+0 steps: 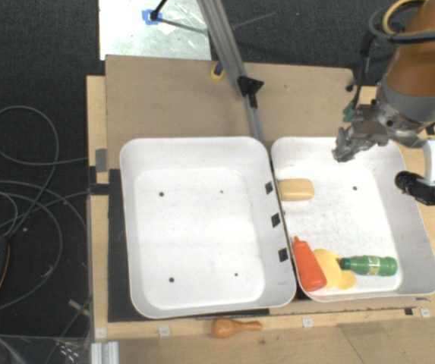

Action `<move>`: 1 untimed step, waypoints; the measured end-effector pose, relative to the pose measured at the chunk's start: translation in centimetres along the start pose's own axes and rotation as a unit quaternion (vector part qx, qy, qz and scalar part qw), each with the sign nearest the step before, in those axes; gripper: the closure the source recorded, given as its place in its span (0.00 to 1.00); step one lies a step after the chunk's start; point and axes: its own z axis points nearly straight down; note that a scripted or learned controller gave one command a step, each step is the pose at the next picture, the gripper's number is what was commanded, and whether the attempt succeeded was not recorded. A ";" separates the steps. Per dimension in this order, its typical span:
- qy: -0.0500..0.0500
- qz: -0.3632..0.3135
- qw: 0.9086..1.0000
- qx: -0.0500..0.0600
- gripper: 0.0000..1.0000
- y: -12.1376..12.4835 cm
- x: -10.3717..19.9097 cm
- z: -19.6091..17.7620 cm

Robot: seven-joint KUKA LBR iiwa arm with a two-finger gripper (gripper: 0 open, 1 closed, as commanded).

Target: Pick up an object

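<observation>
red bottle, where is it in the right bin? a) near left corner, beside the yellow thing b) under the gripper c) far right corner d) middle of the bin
a: the red bottle lies in the right bin's near left corner, against the yellow thing, far from the gripper at the bin's far edge.

Bulbous orange-banded arm segment (430,44), grey metal wrist below; yellow and black cables looped above; dark grey two-finger gripper (344,152).
</observation>
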 end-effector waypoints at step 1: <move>0.000 0.000 1.000 0.001 1.00 -1.0 5.8 1.5</move>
